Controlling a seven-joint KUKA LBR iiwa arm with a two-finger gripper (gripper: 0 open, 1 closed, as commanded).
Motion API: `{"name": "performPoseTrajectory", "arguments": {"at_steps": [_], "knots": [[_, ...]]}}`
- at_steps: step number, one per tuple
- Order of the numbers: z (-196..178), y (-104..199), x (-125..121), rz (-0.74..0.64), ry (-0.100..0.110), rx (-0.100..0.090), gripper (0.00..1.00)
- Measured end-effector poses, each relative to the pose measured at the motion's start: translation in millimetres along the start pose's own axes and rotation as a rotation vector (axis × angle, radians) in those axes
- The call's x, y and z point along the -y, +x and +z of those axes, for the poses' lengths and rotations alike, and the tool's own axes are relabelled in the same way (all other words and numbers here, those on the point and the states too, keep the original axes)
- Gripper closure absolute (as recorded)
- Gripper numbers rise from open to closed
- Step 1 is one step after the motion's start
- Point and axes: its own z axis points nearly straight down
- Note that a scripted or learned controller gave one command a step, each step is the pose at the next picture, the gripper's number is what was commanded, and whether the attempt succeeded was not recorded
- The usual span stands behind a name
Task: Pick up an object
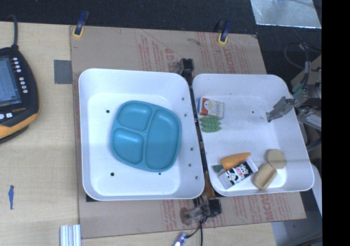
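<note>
The right bin (246, 89) holds several small items. A red and white carton (211, 107) lies at its left side, with a green leafy piece (211, 124) just below it. Near the front are an orange carrot (235, 159), a black and white carton (238, 174) and two tan bread pieces (275, 158) (264, 176). My gripper (280, 110) reaches in over the bin's right rim, above bare bin floor and apart from every item. Nothing shows in its grasp.
The left bin (93, 89) holds a blue divided plate (146, 135). A black and orange pendant (13, 94) lies at the bench's left edge. Clamps (80, 22) (222, 30) hold the cardboard sheet at the back.
</note>
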Motion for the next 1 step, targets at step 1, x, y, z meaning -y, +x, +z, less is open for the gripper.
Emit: {"name": "performPoseTrajectory", "arguments": {"at_steps": [1], "knots": [[156.4,47.2,-49.2,-0.002,0.004,0.000,0.00]]}}
